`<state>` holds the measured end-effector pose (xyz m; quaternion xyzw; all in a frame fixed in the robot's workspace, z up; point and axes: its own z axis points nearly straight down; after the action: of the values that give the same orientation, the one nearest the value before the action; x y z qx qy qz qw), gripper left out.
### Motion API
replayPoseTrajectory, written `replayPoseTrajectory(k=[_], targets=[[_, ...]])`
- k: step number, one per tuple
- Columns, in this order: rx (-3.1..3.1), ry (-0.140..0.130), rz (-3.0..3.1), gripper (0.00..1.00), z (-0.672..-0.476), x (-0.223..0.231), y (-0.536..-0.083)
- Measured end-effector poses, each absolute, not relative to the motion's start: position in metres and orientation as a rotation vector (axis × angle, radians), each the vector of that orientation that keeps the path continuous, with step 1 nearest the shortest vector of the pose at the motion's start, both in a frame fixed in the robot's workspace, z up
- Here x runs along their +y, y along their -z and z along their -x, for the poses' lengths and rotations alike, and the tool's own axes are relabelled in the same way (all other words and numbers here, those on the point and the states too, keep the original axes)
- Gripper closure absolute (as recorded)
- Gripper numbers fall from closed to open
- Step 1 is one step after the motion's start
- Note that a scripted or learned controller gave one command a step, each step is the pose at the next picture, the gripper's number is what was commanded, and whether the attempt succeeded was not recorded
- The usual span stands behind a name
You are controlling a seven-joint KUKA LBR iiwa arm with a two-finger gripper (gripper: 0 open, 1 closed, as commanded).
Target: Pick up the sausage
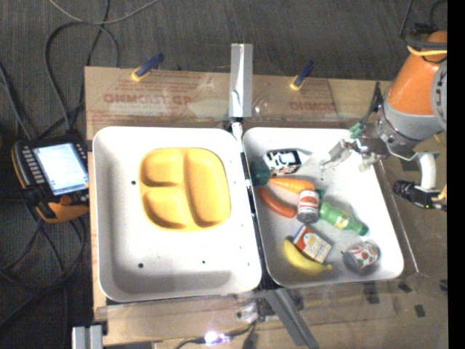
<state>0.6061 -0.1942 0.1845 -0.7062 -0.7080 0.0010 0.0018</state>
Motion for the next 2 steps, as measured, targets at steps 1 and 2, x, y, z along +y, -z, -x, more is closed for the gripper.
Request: replayPoseTrajectory(k=[1, 2], targets=[[-2.388, -0.003, 2.036, 0.00, -0.558, -0.126, -0.181], [-2.388, -0.005, 2.033, 0.00, -0.508, -0.061, -0.182]])
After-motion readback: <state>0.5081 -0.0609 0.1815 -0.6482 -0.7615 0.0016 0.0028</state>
